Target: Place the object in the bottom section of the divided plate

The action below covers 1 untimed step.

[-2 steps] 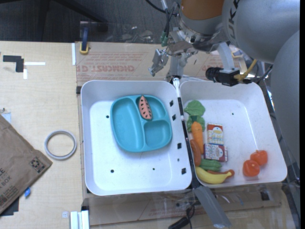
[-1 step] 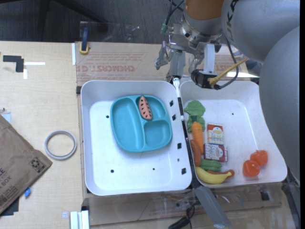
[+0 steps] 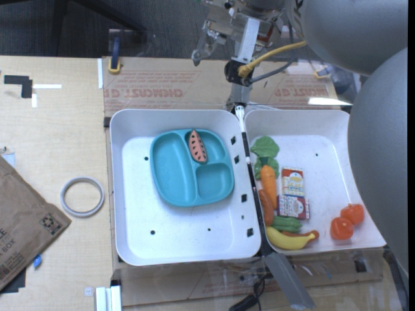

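Right now the gripper (image 3: 218, 46) hangs high over the back edge of the bench, above the seam between the two bins; can't tell how far open it is, and nothing is visibly held in it. Likely task object is the watermelon slice (image 3: 197, 146), lying in the upper right section of the blue plate (image 3: 170, 173), close to the ridge by the big left section, so not in the bottom section (image 3: 214, 181) yet. Risks: the slice is thin and flat, so a grasp could slip or skid it over the ridge. A hard push may shift the plate, which sits loose in the left bin (image 3: 130, 238). A release just short would leave it on the divider. Room: the plate's right rim is near the wall between the bins, tight on that side. Open white floor lies left of and in front of the plate. The right bin (image 3: 327, 149) is crowded with a carrot (image 3: 267, 185), banana (image 3: 290, 238) and carton (image 3: 293, 194), well apart from the plate.
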### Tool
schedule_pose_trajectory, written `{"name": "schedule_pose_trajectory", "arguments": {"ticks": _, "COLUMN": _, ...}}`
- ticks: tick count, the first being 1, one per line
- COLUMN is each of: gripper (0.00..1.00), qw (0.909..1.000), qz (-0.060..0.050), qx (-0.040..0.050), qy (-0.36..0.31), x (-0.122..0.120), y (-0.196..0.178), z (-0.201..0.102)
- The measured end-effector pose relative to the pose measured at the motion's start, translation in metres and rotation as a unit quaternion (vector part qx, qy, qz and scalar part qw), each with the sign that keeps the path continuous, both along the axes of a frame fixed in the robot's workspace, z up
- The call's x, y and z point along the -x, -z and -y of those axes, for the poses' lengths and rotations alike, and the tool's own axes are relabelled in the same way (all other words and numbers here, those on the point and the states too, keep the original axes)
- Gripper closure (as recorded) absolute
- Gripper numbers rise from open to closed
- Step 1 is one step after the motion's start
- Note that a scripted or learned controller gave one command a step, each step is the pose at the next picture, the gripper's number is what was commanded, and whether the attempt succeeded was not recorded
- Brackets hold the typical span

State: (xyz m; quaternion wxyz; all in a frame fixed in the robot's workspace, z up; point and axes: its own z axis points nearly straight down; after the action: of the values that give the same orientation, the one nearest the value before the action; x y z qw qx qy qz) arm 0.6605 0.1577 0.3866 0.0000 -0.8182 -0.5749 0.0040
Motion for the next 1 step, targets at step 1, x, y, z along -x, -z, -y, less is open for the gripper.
{"name": "schedule_pose_trajectory", "arguments": {"ticks": 1, "gripper": 0.00, "qw": 0.9817, "qz": -0.001, "qx": 0.0015, "qy": 0.191, "x": 0.0012, "y": 0.1188, "z": 0.0022}}
